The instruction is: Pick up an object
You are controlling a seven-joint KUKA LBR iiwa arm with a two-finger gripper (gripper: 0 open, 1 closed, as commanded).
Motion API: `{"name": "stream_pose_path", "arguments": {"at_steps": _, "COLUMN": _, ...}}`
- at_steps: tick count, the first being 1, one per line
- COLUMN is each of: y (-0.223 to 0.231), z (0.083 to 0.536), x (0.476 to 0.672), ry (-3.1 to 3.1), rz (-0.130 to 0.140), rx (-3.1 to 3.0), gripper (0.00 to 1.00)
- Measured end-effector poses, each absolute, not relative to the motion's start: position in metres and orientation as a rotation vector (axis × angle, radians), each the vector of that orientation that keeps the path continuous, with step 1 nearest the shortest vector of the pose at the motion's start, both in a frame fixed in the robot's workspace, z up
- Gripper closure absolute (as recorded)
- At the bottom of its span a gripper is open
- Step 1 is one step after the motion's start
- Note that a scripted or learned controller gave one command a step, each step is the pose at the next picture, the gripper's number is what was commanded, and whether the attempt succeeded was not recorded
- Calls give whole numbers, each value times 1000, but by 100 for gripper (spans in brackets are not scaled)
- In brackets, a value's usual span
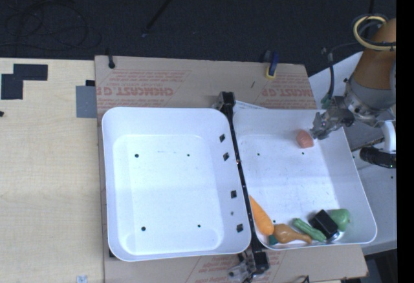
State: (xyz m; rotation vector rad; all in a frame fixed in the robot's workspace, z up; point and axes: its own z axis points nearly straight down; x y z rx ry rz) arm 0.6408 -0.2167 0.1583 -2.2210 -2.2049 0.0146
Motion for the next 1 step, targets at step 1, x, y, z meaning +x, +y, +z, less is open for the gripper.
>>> {"name": "stream_pose_path", "arguments": {"at_steps": 1, "y": -218, "z": 169, "x": 641, "ry": -2205, "rz": 13, "rx": -2224, "gripper": 100}}
